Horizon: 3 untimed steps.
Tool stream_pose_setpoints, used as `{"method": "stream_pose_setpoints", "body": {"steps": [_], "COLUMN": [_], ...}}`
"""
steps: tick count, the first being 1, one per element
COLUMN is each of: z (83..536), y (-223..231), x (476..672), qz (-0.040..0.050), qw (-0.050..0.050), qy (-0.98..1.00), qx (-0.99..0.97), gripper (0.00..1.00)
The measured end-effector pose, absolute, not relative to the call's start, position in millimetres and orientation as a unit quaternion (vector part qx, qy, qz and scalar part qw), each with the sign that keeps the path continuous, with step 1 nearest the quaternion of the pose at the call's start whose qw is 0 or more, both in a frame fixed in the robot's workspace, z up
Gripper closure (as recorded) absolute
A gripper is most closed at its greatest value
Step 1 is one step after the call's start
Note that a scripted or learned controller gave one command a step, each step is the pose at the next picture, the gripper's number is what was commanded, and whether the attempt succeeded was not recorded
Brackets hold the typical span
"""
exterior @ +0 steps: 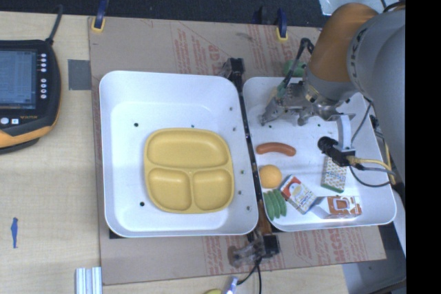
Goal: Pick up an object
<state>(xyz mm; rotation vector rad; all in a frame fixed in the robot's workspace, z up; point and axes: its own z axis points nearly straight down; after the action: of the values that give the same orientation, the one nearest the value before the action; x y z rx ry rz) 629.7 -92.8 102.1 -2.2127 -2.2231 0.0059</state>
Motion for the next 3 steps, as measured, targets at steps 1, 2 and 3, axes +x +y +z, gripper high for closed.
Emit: {"method": "stream_pose_setpoints", "body": {"steps": [1, 2, 3], "z": [92, 92, 92], "y": [-97, -111, -110], "x": [656.5, 656.6, 656.5], "qz": [0.0004, 0.0002, 0.0003], "qw": [0.001, 0.000, 0.000], "qy": [-0.709, -0.708, -0.708], "qx": [-0.706, -0.706, -0.706], "gripper": [0.00, 0.00, 0.00]}}
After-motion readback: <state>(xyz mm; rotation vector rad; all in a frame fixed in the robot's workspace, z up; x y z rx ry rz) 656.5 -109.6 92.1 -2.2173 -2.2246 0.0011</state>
